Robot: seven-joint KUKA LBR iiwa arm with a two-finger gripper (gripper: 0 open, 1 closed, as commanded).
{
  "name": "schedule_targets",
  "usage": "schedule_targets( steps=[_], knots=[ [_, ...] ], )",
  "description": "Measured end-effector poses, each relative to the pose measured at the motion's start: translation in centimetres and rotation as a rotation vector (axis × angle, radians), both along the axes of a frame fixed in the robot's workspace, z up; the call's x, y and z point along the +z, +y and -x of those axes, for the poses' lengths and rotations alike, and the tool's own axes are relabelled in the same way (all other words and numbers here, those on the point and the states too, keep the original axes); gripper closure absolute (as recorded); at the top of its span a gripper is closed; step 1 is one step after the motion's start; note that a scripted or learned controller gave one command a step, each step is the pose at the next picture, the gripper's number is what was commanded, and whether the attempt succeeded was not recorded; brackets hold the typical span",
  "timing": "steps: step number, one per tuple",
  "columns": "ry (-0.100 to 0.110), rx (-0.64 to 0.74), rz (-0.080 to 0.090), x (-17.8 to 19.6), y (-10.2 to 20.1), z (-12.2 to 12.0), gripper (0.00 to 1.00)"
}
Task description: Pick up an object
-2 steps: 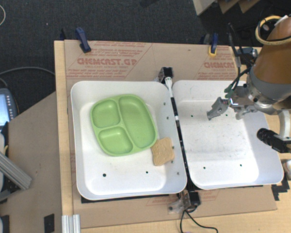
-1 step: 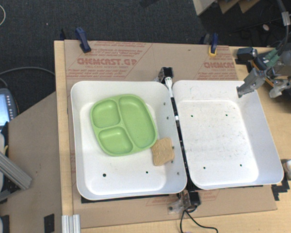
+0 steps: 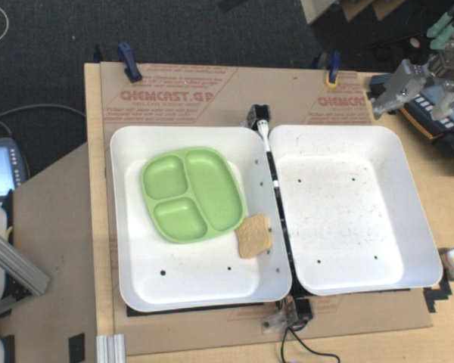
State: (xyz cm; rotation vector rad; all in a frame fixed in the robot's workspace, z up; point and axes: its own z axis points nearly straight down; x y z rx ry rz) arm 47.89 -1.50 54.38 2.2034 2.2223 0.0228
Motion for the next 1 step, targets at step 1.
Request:
schedule_targets(
  steps=[1],
  knots=[
    [0.013, -0.007, 0.003, 0.26, -0.32, -0.12, 1.00]
  ],
)
